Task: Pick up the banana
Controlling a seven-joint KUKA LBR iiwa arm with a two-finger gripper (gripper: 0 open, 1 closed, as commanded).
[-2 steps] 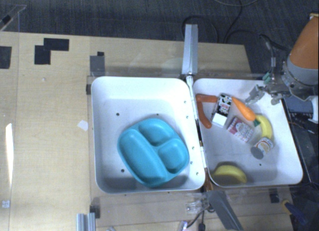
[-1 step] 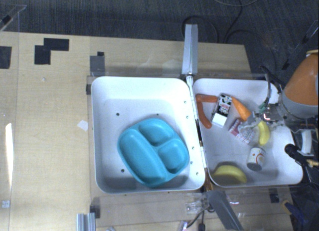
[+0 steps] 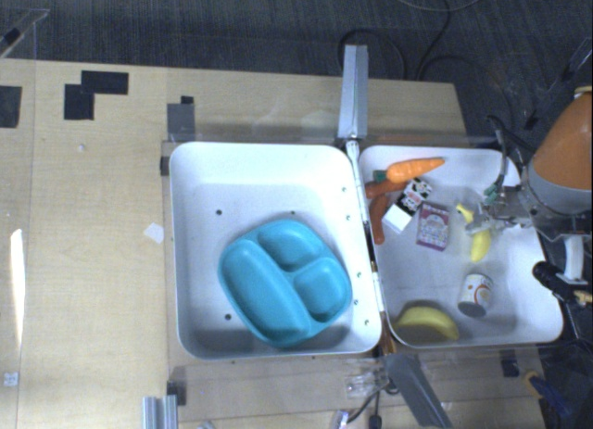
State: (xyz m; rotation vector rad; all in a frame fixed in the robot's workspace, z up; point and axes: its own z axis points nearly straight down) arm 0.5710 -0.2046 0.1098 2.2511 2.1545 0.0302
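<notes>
The banana [image 3: 479, 245] is a small yellow, elongated piece lying in the right bin [image 3: 519, 325], right of its middle. My gripper [image 3: 490, 207] hangs just above the banana's upper end, reaching in from the right under the arm's orange band [image 3: 567, 147]. Dark cables and metal parts around the wrist blur the tip. Whether the gripper touches the banana cannot be made out.
The right bin also holds a carrot [image 3: 414, 170], a purple card box [image 3: 433, 226], a small black-and-white box [image 3: 414, 197], a can [image 3: 475, 293] and a yellow-green rounded fruit [image 3: 427, 322]. A blue divided plate [image 3: 283, 281] lies in the left bin [image 3: 199, 233].
</notes>
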